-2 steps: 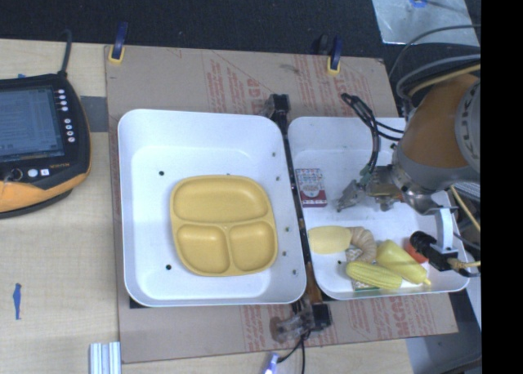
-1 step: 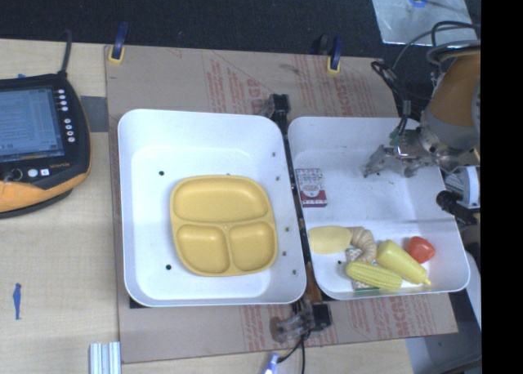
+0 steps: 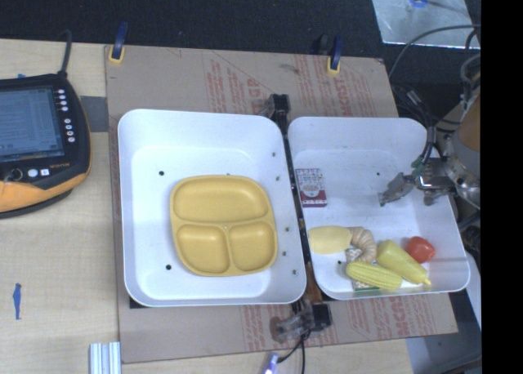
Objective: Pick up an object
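The claw (image 3: 398,190) hangs over the right bin (image 3: 359,131), near that bin's right wall, reaching in from the right edge of the view. Its 2 fingers (image 3: 391,194) point left and a little down, and they are spread slightly apart with nothing between them; they pinch no object, and whether the tips touch the bin floor cannot be told.

The loose objects lie along the near side of the right bin, apart from the claw. A corn cob (image 3: 373,275), yellow with a green end, lies with its long axis running left to right, tilted slightly down toward the right. Just beside it a yellow pepper-like piece (image 3: 400,260) points down and right. A small red tomato (image 3: 420,248) sits against it on the right. A pale yellow rounded piece (image 3: 328,239) and a tan knobbly piece (image 3: 363,242) lie to the left. A small red and white packet (image 3: 310,186) lies flat near the bin's left wall, long axis running front to back.

The left bin (image 3: 139,201) holds a yellow 3-compartment tray (image 3: 222,224). A tablet-like pendant (image 3: 37,140) rests on the surface (image 3: 49,282) at the left.
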Action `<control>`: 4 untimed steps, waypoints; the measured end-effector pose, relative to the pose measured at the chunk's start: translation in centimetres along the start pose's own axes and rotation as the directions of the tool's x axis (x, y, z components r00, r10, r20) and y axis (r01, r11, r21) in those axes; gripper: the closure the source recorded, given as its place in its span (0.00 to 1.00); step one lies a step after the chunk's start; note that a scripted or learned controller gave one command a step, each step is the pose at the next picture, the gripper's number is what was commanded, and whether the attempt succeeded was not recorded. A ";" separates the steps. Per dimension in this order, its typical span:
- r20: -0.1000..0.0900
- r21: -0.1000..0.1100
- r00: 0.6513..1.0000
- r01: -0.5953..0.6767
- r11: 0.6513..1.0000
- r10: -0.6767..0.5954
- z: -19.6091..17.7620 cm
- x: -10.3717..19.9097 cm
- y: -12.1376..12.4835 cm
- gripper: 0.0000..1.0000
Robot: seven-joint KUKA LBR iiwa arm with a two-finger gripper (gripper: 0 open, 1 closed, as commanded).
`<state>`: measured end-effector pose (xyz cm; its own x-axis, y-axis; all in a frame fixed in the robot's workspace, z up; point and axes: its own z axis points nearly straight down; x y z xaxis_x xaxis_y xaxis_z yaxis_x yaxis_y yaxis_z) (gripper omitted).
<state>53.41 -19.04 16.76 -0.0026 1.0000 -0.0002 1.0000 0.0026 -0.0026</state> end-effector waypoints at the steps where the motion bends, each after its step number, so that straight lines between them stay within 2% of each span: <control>1: -0.001 0.002 1.000 0.006 1.000 -0.006 -2.4 10.8 -3.8 0.00; 2: 0.000 0.003 1.000 0.003 1.000 -0.003 7.7 7.6 -1.2 0.00; 3: 0.000 0.000 1.000 -0.001 1.000 0.001 7.3 0.5 0.8 0.00; 4: 0.001 -0.002 1.000 0.001 1.000 -0.001 -6.0 -2.2 -2.2 0.00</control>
<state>51.25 -21.23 22.75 -0.0034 1.0000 -0.0012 1.0000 0.0034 -0.0005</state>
